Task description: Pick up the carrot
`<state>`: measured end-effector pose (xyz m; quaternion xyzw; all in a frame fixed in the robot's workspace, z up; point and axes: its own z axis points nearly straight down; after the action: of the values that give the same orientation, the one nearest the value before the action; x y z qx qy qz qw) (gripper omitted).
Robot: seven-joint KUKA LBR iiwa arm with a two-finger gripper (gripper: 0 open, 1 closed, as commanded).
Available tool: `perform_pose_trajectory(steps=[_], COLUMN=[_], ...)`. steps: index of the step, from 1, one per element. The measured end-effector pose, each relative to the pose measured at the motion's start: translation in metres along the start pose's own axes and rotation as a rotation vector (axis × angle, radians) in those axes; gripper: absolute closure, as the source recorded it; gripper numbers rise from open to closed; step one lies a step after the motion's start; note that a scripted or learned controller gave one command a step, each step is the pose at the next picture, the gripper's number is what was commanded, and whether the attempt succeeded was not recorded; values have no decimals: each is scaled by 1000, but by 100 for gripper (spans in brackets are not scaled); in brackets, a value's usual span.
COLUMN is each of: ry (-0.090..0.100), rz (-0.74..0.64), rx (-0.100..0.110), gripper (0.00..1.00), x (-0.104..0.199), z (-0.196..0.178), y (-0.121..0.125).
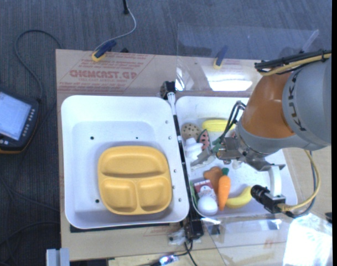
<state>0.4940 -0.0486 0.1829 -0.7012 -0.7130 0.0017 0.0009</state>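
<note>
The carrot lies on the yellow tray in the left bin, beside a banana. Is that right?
No. The camera view shows the carrot in the right bin, beside the banana. The yellow tray sits in the left bin.

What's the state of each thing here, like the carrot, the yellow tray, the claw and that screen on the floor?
Carrot: lying in the right bin, not held.
Banana: lying beside the carrot.
Tray: flat in the left bin, nothing in it.
Gripper: low over the right bin's toys.
Screen: lit.
</note>
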Motion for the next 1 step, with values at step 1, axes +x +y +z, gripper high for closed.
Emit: perform_pose_trajectory(steps=[1], ry=[-1], rz=[54], rx=[8], gripper=[0], x=[-63], z=[72], y=[-15])
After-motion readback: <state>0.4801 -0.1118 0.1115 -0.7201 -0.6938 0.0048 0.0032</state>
